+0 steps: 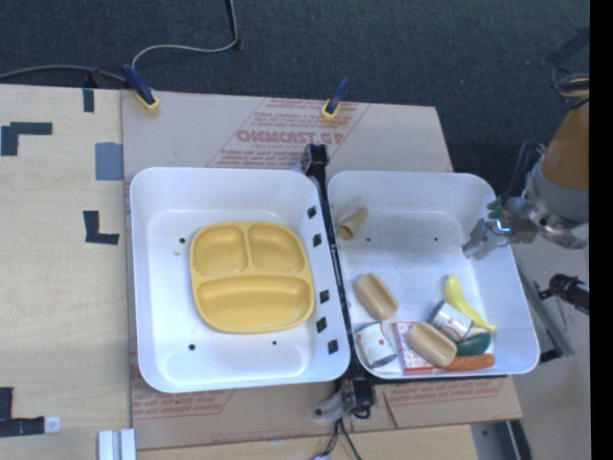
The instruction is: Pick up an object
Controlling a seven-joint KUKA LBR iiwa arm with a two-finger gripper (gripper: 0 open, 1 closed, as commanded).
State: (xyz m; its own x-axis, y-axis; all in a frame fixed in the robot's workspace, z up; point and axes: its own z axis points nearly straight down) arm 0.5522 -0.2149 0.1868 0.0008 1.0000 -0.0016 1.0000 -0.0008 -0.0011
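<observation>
**Arm at the right bin's three o'clock rim, toys heaped at five o'clock**

The grey arm with its orange band (565,156) reaches in from three o'clock, and its two-finger gripper (482,241) sits over the right shallow white bin (421,185) near that bin's right wall. How far the gripper is spread cannot be told from this slant; nothing shows between its tips.

The things to pick lie mostly toward the bin's five and six o'clock. A yellow plastic banana (466,304) lies just below the gripper, apart from it. Beside the banana rests a small silver can (450,320). A tan bread roll (432,343) sits at the front wall, touching an orange carrot with a green top (469,360). A white printed packet (375,343) lies at six o'clock, and a tan hot-dog bun (376,296) just above it. A small beige cylinder (351,222) rests alone at ten o'clock, against the divider.

The left white bin (153,286) holds a yellow three-compartment plastic tray (253,277), lying flat at its centre.
</observation>
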